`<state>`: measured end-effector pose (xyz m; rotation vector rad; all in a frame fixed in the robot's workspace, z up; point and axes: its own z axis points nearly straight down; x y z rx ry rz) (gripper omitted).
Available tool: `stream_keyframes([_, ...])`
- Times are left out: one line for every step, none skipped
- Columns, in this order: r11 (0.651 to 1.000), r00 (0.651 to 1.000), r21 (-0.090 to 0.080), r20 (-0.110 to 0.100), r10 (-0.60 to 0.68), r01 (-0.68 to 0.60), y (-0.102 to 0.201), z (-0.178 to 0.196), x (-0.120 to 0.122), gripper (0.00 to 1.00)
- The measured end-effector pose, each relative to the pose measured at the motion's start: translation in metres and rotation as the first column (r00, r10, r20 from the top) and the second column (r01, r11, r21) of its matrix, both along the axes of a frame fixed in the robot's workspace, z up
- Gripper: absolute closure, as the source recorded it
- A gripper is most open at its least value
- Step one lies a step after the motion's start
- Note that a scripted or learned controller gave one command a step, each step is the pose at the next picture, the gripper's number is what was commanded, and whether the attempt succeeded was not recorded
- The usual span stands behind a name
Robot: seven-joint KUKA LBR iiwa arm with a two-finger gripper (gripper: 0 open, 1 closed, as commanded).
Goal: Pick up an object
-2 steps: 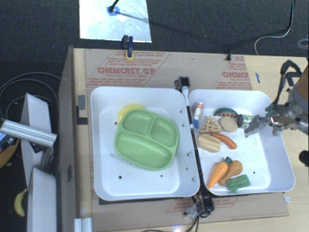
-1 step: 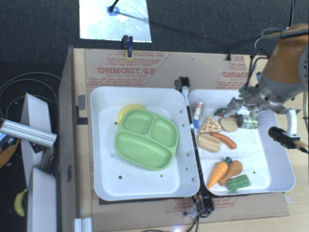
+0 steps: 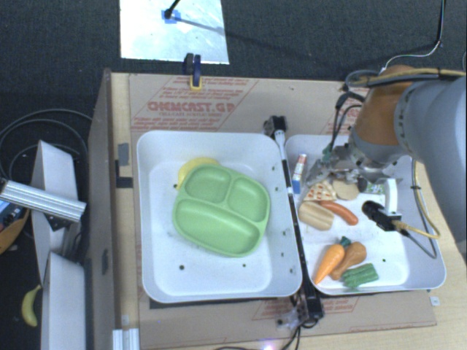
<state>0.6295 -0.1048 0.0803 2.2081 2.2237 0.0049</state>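
The hand (image 3: 343, 168) is low in the right bin (image 3: 423, 268), at its far part, over a pile of toy food; I cannot tell its state. Just beside it lie a pizza slice (image 3: 319, 192), a hot dog (image 3: 328, 213) and a carrot (image 3: 330, 261). The left bin (image 3: 157, 268) carries a green tray (image 3: 221, 208)
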Motion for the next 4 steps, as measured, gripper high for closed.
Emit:
stream_keyframes([1.000,1.000,0.001,0.003,-0.001,0.001,-0.002,0.068,0.042,0.00])
stream_keyframes([1.000,1.000,0.003,-0.009,-0.007,0.007,0.002,0.066,-0.001,0.00])
stream_keyframes([1.000,1.000,0.000,-0.001,-0.005,0.005,0.006,0.003,-0.005,0.00])
stream_keyframes([1.000,0.998,-0.008,-0.057,-0.016,0.016,0.010,0.005,0.031,0.00])
